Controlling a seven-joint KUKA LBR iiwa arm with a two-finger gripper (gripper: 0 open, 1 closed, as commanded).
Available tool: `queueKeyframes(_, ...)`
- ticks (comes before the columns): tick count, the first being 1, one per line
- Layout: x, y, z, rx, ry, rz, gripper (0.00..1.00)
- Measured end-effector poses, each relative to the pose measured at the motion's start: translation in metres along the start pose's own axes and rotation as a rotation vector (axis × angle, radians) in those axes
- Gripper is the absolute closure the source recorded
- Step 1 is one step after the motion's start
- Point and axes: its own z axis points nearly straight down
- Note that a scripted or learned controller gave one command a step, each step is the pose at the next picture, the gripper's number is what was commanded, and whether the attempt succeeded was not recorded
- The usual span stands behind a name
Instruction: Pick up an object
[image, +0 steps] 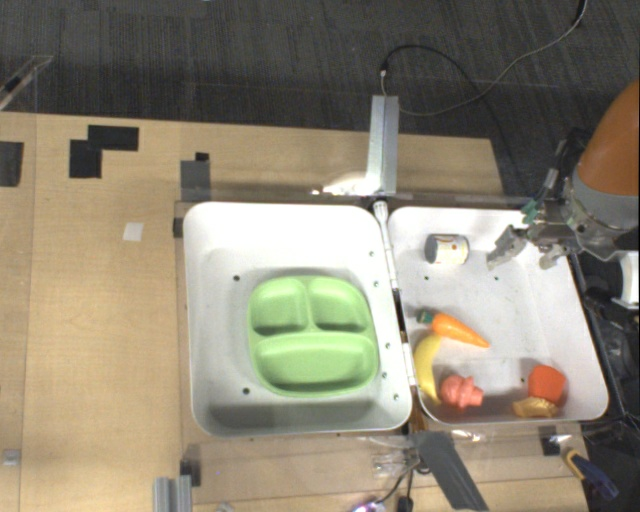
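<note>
A: Near edge, right bin (596, 372): pink toy (461, 392), banana (428, 365), carrot (457, 329), orange piece (546, 381) with a yellow scrap (535, 407) touching it.

B: Far end?

A: Small white cylinder (446, 249), on its side, alone.

B: End effector (527, 246)?

A: Over the bin's far right corner, fingers spread, gripping nothing, apart from the cylinder.

B: Left bin (205, 300)?

A: Green divided tray (312, 334), centred.

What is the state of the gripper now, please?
Gripper: open, holding nothing, above the right bin, to the right of the small white cylinder.
</note>
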Motion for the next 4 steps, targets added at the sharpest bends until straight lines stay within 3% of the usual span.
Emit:
queueKeyframes(1,0.016,0.073,0.090,-0.001,0.000,-0.018,0.00)
queueKeyframes(2,-0.020,0.041,0.119,-0.004,-0.002,-0.022,0.00)
queueKeyframes(3,-0.049,0.000,0.117,-0.006,-0.003,-0.130,0.00)
queueKeyframes(4,-0.047,0.004,0.104,-0.017,-0.004,-0.132,1.00)
